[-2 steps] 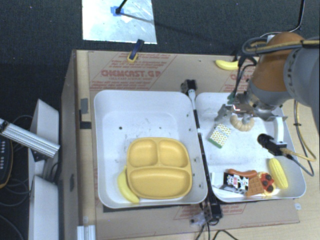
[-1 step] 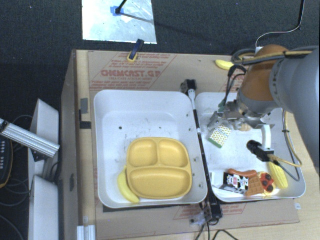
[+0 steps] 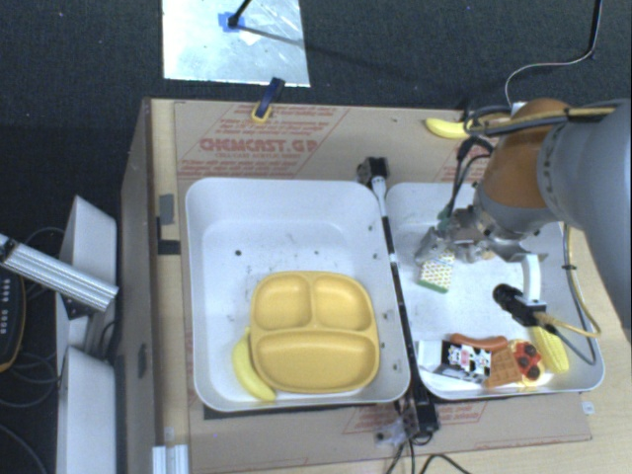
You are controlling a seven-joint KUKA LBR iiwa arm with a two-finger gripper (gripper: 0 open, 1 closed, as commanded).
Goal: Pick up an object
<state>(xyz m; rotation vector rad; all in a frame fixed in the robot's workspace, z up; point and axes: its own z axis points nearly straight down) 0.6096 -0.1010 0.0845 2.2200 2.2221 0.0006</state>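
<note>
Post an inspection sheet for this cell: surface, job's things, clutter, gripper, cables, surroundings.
Surface: bench, brown sheet with red print, bearing left bin and right bin side by side.
Job's things: right bin holds speckled green-white piece, sausage, black-and-white piece, waffle, corn cob; left bin holds yellow divided plate with banana at its near-left edge.
Clutter: yellow curved piece on the bench behind the right bin; blue-yellow item at the far edge.
Grippers: gripper low in the right bin, just above the speckled green-white piece.
Cables: black cable drops from top right toward the arm; cable bundle at the bench's near edge.
Surroundings: dark floor, silvery sheet with blue tape, metal rail on the left.
</note>
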